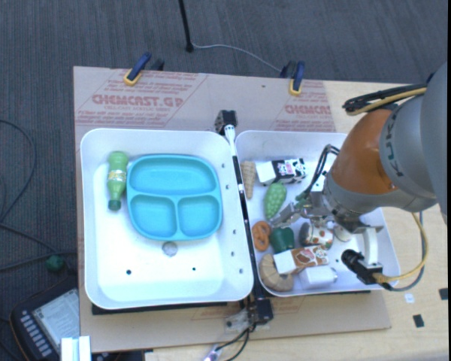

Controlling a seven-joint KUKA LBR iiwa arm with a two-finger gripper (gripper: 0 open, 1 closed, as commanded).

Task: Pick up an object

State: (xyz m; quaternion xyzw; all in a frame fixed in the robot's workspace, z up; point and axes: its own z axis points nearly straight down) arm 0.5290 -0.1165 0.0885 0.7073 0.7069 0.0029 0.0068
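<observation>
Lowered into the right bin [391,256], the gripper [307,215] is seen among the toy food; whether it is open or closed, or grips anything, cannot be told. Just left of it a green pepper [282,238] is found. Farther left, a blue divided tray [174,196] and green bottle [117,179] are held by the left bin [94,224].

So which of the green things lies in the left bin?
The green bottle, lying beside the blue tray. The other green things lie in the right bin.
</observation>
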